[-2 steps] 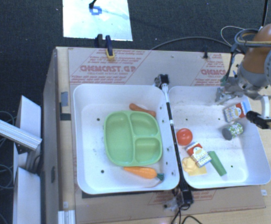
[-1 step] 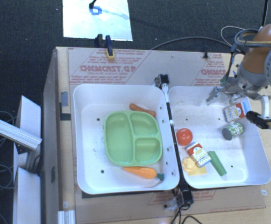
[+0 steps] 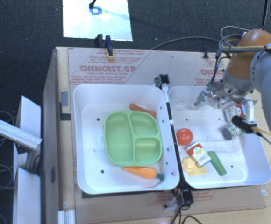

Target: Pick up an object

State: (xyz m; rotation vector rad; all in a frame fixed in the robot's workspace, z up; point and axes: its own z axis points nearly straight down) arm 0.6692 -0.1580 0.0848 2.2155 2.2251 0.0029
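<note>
My gripper (image 3: pixel 209 100) hangs over the back part of the right bin (image 3: pixel 259 164), its fingers spread with nothing between them. A red and white can (image 3: pixel 235 112) lies just to its right, under the wrist, and a small grey object (image 3: pixel 227 133) sits in front of that. Further forward in the same bin are a red tomato (image 3: pixel 184 136), a red and white box (image 3: pixel 199 154), a yellow piece (image 3: pixel 193 166) and a green stick (image 3: pixel 217 163). All of these lie apart from the gripper.
The left bin (image 3: pixel 86 125) holds a green divided plate (image 3: pixel 133 139), an orange carrot (image 3: pixel 142 172) at its front and another orange piece (image 3: pixel 142 109) behind it. A black divider rail (image 3: pixel 170 120) runs between the bins. Cables trail at the arm's right.
</note>
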